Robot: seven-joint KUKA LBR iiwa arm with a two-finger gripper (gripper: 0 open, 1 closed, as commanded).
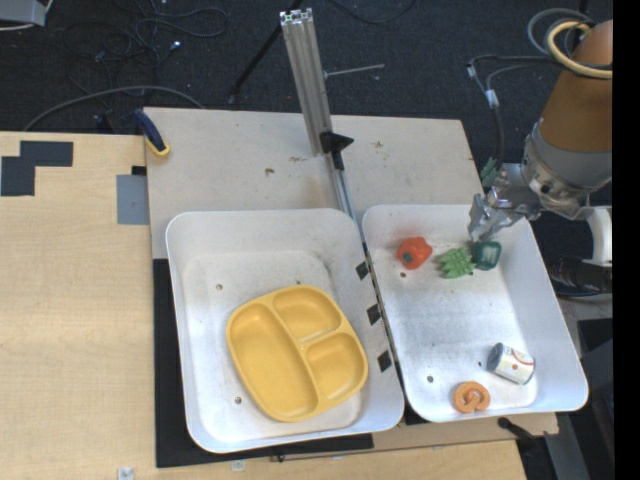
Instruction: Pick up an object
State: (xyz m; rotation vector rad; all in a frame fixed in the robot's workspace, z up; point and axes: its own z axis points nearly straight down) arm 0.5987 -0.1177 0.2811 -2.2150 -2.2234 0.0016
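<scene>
Yellow divided tray (296,352) in left bin (190,268), right bin (560,338) with red toy (412,253), green toy (457,263) touching teal cup (487,256), orange ring (471,398) and white can (511,364) near front, gripper (487,224) just above teal cup, finger opening unclear, nothing visibly held

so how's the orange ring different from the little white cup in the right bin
The orange ring lies flat and is one colour; the white cup lies tipped on its side and has coloured markings. The ring sits nearer the bin's front edge, the cup further back and to the right. Both are small and lie in the right bin.
</scene>
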